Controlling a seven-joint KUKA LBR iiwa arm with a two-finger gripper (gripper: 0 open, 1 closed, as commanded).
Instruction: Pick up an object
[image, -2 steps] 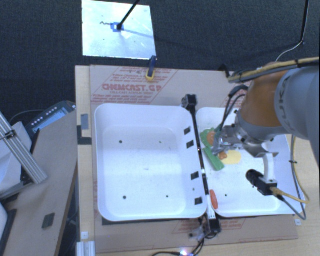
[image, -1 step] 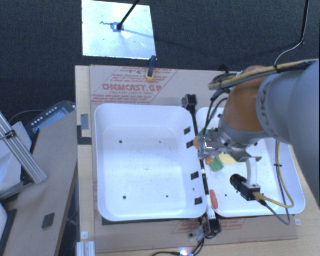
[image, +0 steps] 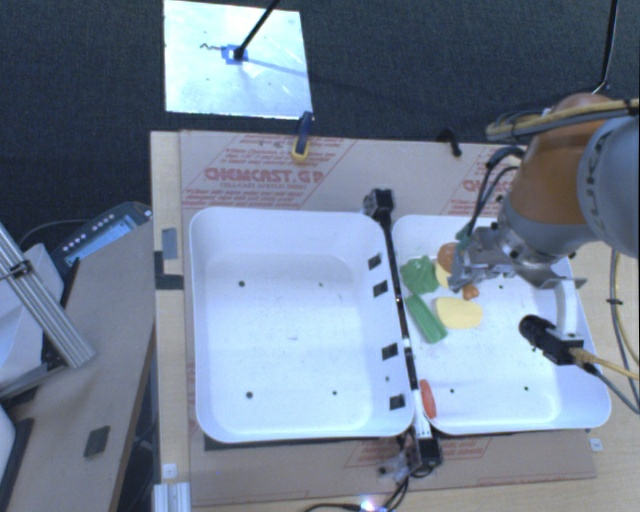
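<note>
Your left shallow white plastic bin (image: 290, 330) shows bare floor. Right shallow white plastic bin (image: 500, 390) holds the objects, bunched toward its 10 o'clock corner: green leaf-shaped plastic piece (image: 418, 273), long green plastic pod (image: 425, 318) just at its 6 o'clock, pale yellow rounded plastic piece (image: 460, 314) at the pod's 3 o'clock. Small orange-red piece (image: 428, 398) lies at the bin's 7 o'clock edge. Your gripper (image: 464, 272) sits low over an orange item (image: 446, 257) beside the leaf; can't tell its opening or whether it grips anything.
</note>
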